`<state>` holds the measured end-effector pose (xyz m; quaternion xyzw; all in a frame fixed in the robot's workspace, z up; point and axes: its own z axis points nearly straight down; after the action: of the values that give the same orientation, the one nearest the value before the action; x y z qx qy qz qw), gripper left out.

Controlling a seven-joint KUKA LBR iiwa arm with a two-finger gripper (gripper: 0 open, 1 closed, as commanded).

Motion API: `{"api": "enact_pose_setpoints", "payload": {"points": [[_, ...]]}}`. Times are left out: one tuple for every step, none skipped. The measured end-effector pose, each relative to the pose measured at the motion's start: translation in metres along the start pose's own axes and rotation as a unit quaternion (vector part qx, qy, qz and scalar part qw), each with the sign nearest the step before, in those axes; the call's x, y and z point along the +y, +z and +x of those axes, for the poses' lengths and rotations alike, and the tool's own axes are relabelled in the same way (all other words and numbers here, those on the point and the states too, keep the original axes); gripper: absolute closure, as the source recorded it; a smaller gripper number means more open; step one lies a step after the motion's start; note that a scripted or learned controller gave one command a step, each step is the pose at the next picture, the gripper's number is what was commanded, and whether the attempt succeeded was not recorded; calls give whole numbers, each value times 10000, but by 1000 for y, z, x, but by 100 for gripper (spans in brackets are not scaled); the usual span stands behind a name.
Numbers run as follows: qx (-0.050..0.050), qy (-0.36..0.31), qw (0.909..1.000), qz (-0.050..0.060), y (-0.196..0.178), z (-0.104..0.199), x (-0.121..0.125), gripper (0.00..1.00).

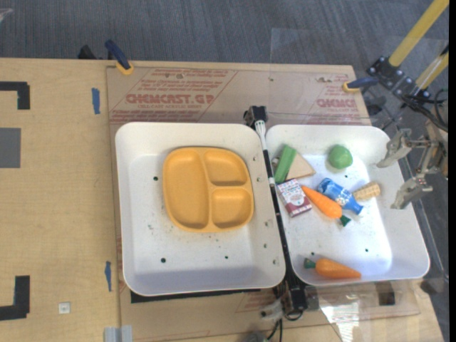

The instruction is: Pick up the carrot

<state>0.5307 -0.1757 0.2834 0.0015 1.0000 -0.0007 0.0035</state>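
Observation:
Two orange carrots lie in the right bin [406,251]. One carrot [322,201] slants across the bin's middle, touching a blue can [339,193] and a red carton [293,197]. The other carrot [336,268] lies alone along the near wall, its green top pointing left. My gripper [401,171] hovers over the bin's right rim, open, with nothing between its fingers [396,148]. It stands well to the right of the middle carrot and above-right of the near one.
The right bin also holds a green ball [340,157], a green stick [284,163], a tan wedge [302,167] and a yellow corn piece [368,190]. A yellow divided plate [208,189] sits in the left bin [139,212]. Yellow struts [420,27] rise at the back right.

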Motion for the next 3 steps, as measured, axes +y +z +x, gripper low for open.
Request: {"api": "enact_pose_setpoints", "payload": {"points": [[13,-793,9968,-14,184,15,49,0],[-40,273,9996,-1,193,-32,64,0],[-112,258,9996,8,179,-37,65,100]]}}
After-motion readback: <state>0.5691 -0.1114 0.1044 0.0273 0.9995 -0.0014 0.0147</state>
